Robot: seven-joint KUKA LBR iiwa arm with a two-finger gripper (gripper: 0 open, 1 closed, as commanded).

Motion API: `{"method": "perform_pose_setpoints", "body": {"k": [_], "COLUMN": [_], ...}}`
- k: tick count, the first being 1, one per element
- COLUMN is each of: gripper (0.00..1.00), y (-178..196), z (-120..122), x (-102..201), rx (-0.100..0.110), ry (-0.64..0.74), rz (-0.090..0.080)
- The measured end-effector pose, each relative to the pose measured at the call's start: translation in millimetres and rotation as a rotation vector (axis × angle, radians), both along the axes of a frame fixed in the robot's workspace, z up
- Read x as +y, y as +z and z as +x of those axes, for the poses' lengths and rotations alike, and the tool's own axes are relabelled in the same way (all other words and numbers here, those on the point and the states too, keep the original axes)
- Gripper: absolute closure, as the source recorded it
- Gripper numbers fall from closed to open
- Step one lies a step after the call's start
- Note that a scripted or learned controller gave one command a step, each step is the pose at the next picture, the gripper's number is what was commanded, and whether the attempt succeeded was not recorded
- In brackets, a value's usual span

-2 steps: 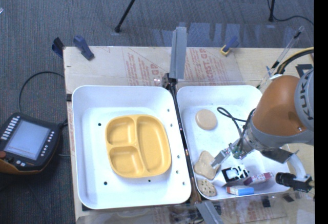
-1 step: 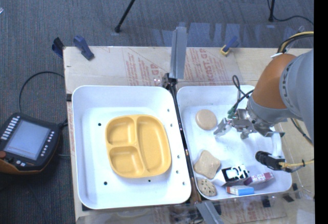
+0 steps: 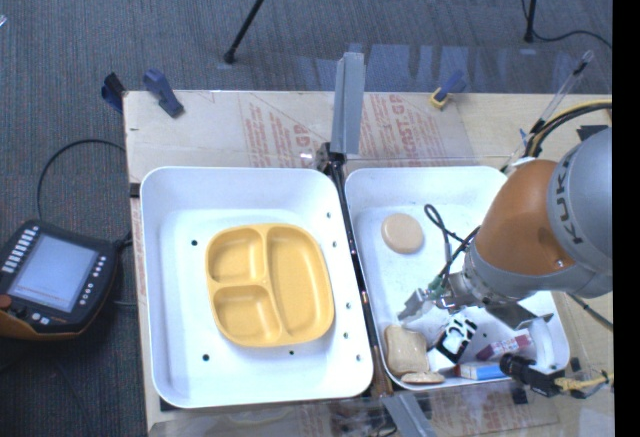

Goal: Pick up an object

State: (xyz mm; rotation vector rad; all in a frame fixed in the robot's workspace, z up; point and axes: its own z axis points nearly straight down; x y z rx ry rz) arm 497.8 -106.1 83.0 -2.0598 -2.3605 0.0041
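Tan slab [image 3: 406, 350] and a thinner tan piece [image 3: 422, 378] lie in the near corner of the right bin [image 3: 420, 175], close against its wall.

Just above them, the end effector [image 3: 428, 302] hangs low over the bin floor, with the arm [image 3: 525, 230] bent in from the right. It is tilted towards that corner, probably so that it can get at what is crowded there. I cannot tell whether it is open or closed, and nothing can be seen held in it.

The slab is probably the likeliest thing to pick up, being nearest. A pale tube [image 3: 497, 350] lies beside it, partly under the wrist. A round tan disc [image 3: 403, 233] sits alone farther back, with bare floor around it.

Across the divider, the left bin [image 3: 170, 225] holds a yellow divided plate [image 3: 270, 283], lying flat and well apart from the end effector. Both bins rest on the tabletop [image 3: 250, 130].
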Motion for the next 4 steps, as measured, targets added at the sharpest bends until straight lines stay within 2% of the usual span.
{"method": "perform_pose_setpoints", "body": {"k": [1, 2, 3, 4], "gripper": [0.00, 0.00, 0.00, 0.00], "y": [3, 44, 4, 4], "z": [-22, -21, -20, -21], "x": [-15, 8, 3, -1], "rx": [-0.002, -0.002, -0.007, -0.005], "ry": [-0.150, -0.046, 0.149, -0.151], "rz": [-0.001, -0.001, 0.000, 0.002]}}
